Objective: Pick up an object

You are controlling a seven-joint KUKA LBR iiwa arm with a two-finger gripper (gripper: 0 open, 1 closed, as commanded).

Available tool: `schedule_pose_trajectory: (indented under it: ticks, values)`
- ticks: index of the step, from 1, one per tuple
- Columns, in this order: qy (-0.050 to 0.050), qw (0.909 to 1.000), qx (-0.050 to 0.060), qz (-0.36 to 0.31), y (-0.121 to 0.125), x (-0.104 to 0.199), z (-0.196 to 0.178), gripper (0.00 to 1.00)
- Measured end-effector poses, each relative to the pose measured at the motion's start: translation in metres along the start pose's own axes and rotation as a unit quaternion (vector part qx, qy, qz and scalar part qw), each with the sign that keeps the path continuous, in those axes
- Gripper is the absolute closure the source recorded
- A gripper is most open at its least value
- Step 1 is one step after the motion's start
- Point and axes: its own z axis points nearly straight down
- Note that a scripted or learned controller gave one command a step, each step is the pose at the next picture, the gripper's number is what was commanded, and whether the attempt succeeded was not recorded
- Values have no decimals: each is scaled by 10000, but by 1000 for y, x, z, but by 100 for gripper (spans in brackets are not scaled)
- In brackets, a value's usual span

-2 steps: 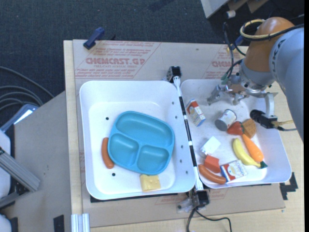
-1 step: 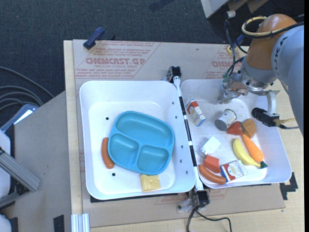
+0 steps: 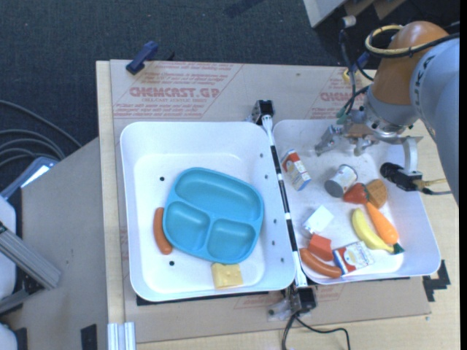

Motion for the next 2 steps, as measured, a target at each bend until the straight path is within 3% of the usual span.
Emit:
schedule_pose_trajectory:
  ticks: [1, 2]
  values:
    - [2, 10000, 10, 2, -1, 27, 11, 0]
    - [1, 10000, -1, 2, 0, 27, 0, 100]
